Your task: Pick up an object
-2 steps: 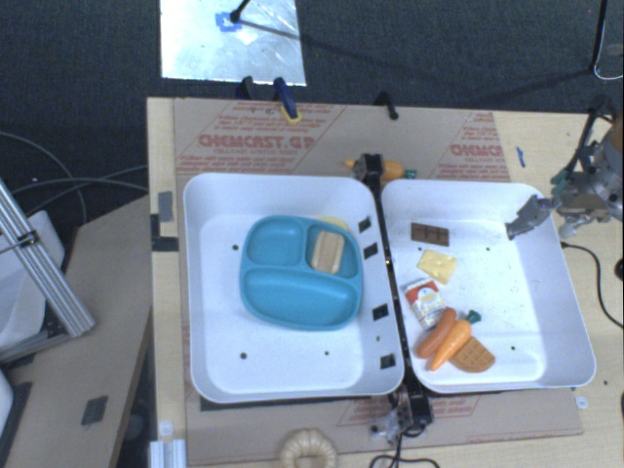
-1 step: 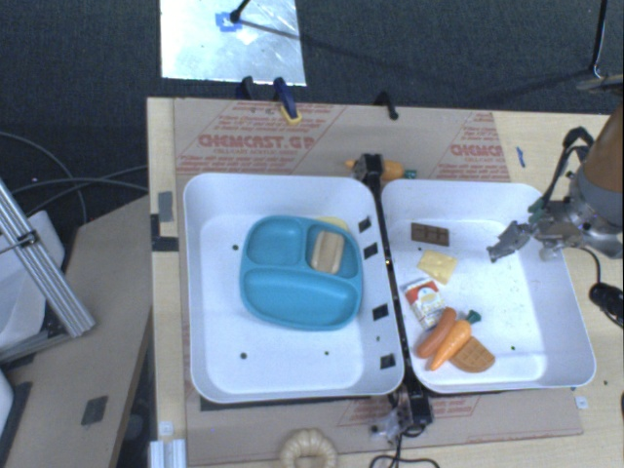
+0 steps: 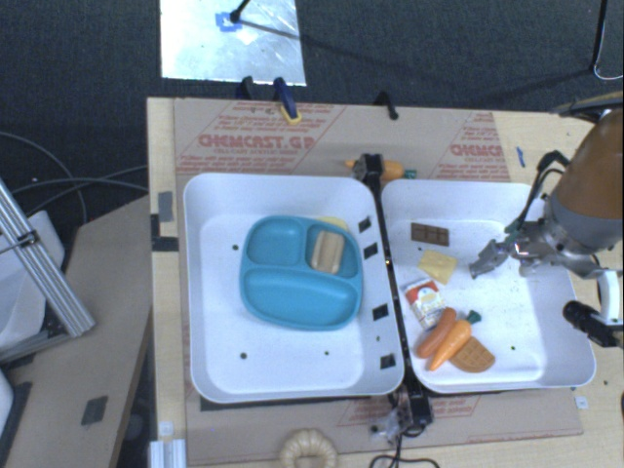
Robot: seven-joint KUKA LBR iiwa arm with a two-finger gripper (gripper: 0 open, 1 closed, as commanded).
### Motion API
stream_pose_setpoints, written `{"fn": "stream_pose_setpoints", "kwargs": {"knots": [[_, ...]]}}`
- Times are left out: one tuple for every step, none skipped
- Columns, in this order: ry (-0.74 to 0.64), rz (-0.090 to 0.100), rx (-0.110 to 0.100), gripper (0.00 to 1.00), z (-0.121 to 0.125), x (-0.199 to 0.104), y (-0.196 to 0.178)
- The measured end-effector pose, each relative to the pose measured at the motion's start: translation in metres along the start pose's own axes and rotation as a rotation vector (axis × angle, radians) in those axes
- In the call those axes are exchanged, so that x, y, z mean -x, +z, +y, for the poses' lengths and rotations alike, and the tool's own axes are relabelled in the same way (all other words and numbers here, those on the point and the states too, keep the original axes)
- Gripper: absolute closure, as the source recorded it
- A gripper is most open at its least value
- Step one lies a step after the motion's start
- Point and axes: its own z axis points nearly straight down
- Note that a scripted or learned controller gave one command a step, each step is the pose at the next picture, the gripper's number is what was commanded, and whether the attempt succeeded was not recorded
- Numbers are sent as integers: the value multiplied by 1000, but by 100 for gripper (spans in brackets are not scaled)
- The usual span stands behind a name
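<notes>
The right bin (image 3: 546, 359) holds a brown chocolate bar (image 3: 430, 233), a pale yellow cheese slice (image 3: 438, 264), a red and white packet (image 3: 424, 300), two orange carrots (image 3: 444, 336) and a brown round cracker (image 3: 474, 357). My gripper (image 3: 485, 259) hangs over the middle of this bin, just right of the cheese slice and apart from it. Nothing is seen in its grasp. In the left bin (image 3: 219, 359) a tan bread roll (image 3: 327, 252) lies in a blue divided plate (image 3: 292, 295).
The arm's grey and orange wrist (image 3: 595, 193) covers the right bin's far right side. A black divider with clips (image 3: 385, 271) runs between the bins. A yellow object (image 3: 391, 171) lies behind them, and a blue and yellow clamp (image 3: 286, 100) sits at the bench's back edge.
</notes>
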Motion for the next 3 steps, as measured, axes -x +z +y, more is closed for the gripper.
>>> {"fn": "stream_pose_setpoints", "kwargs": {"knots": [[0, -1, 1, 0, 9, 5, 52], [0, -2, 3, 0, 9, 4, 67], [0, -3, 8, 100, 10, 5, 55]]}}
